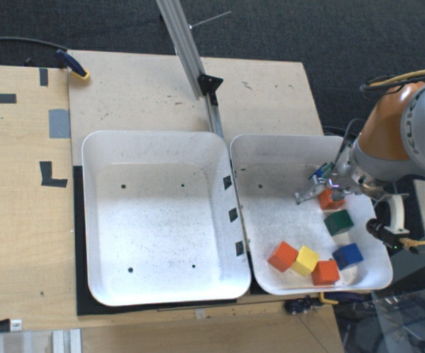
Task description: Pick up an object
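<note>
From my seat I saw the arm (393,127) reaching in from the right, its orange band above the wrist, with the claw (329,186) down inside the right bin (271,149) near that bin's right wall. Whether the claw was apart or together I could not tell; the metal parts around it blurred into one another, and a grey piece stuck out toward the left. A small orange-red block (332,199) sat right at the claw, partly hidden by it (I could not say if it was gripped or merely under the tip). Just below that lay a dark green block (338,222), close to the orange-red one. Further toward the bin's near edge I counted a cluster: an orange block (282,257), a yellow block (306,259) touching it on the right, a second orange block (326,272) just beside the yellow one, and a blue block (348,255) near them against the right wall. The left bin (154,219) stood beside the right one, their walls touching along the middle. Both rested on the pale counter (139,94), where a slanted grey metal rail (183,39) crossed down toward the gap between the bins.
</note>
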